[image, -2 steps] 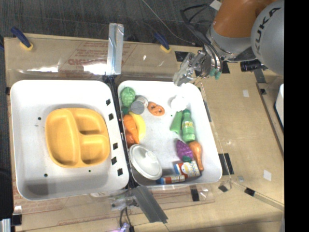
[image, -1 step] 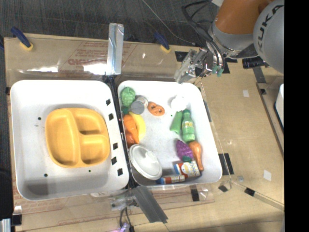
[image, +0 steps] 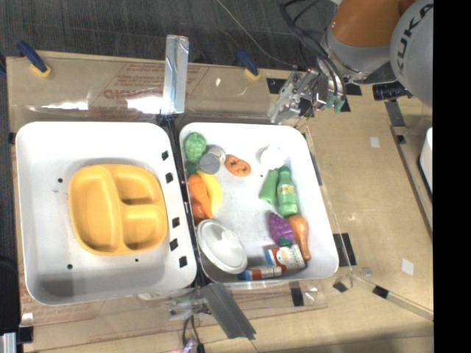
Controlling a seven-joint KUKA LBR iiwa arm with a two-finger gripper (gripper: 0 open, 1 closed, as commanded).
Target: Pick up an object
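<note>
The gripper (image: 300, 100) hangs in the upper right of the frame, just above the top edge of the right bin (image: 318, 197). Nothing sits between its fingers; how wide they stand I cannot tell. The toys lie below and left of it. Nearest is a small white piece (image: 272, 154), then the green bottle (image: 285, 190), lying top to bottom.

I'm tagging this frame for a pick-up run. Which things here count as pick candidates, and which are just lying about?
For the job: end effector; in the right bin, green bottle, orange carrot, purple grapes, green lettuce, white bowl.

Lying about: yellow divided tray, left bin, blue clamps.
</note>
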